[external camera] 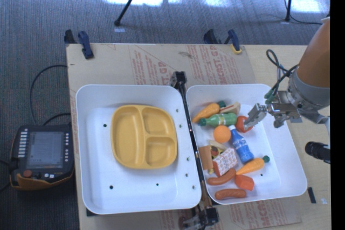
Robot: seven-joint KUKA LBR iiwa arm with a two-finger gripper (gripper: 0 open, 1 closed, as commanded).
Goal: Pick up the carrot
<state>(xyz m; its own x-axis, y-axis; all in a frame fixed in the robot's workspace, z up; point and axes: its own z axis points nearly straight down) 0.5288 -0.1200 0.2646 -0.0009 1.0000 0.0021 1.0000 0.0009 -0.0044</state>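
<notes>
Two toy carrots lie in the right bin (285,169). One carrot (206,112), orange with a green top, lies at the bin's far left, pointing towards the divider. The other carrot (251,166) lies lower, near the bin's middle, its green tip towards the right. My gripper (267,119) hangs over the bin's upper right part, open, with bare bin floor between its fingers. Its left finger (255,116) is right beside a small red toy (242,124). Both carrots lie apart from the gripper.
Around the carrots lie a green bottle (218,119), an orange ball (221,133), a blue bottle (241,146), a small box (224,161) and sausages (221,178). The left bin (91,169) holds a yellow divided plate (144,136).
</notes>
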